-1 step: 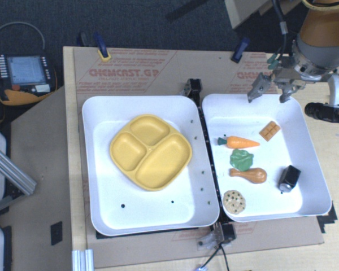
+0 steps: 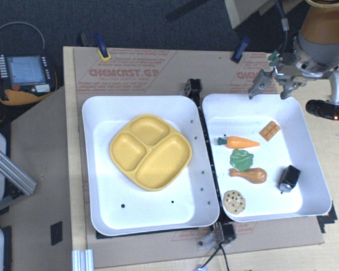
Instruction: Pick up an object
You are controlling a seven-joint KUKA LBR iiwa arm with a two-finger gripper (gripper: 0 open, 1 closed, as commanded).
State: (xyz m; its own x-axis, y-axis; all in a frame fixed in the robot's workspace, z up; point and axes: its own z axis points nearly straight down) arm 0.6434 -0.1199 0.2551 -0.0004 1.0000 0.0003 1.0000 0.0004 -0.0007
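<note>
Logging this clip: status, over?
Gripper open, above right bin's far rim, holding nothing. Carrot, cracker lying untouched in bin. Nothing blocking.

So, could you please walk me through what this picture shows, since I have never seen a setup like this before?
Gladly. The single camera sits above a bench and looks down at a slant. The grey arm with an orange band, entering from the right, is an industrial robot; its two-finger end effector hangs open above the far edge of the right shallow white bin, holding nothing. That bin contains small toy items: an orange plastic carrot, a tan rectangular cracker, a green leafy vegetable piece, a brown drumstick, a round speckled cookie and a small black block. The left shallow white bin holds a yellow three-compartment plate. The robot's job is to pick up one object; none is grasped yet.
</note>
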